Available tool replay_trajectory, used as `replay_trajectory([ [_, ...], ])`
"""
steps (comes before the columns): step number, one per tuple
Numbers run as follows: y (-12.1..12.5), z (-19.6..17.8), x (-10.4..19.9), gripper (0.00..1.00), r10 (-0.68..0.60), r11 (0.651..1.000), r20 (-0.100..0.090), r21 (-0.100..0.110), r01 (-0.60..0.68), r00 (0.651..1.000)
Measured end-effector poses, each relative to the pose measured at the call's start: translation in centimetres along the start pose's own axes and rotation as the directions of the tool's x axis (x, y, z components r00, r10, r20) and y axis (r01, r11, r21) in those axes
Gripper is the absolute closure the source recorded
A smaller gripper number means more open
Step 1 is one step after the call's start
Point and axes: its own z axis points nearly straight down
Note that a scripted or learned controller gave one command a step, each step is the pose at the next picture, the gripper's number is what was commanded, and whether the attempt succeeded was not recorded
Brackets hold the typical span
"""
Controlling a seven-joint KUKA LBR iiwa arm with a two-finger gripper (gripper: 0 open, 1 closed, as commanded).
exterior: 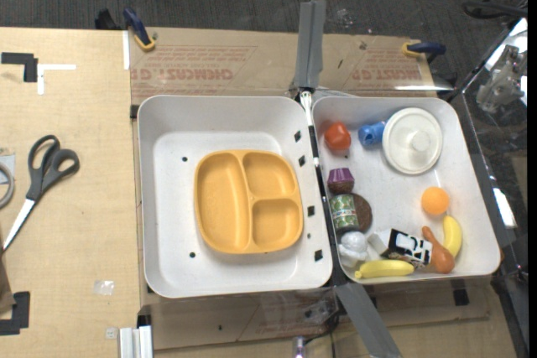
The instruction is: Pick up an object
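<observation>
Two white bins (159, 180) on cardboard-covered bench (210, 63) — scissors (42, 172) at left

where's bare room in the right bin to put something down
Open floor lies mid-bin, bordered by the white bowl above, orange ball at right and green can at left. The bottom edge is crowded around the banana and carrot.

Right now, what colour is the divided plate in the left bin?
Yellow-orange; the divided plate shows clearly in the camera view.

Looking like a lab bench: clamps (139, 29) holding cardboard (218, 67) down, two bins (151, 205) taped together, scissors (38, 180) lying alongside, toy food sitting as test props.
</observation>
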Motion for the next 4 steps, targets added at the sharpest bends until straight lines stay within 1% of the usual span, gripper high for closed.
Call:
replay_trajectory([
  [4,0.1,-3.8,-0.7,1.00,-0.003,1.000,0.021,0.000,0.003,1.000],
])
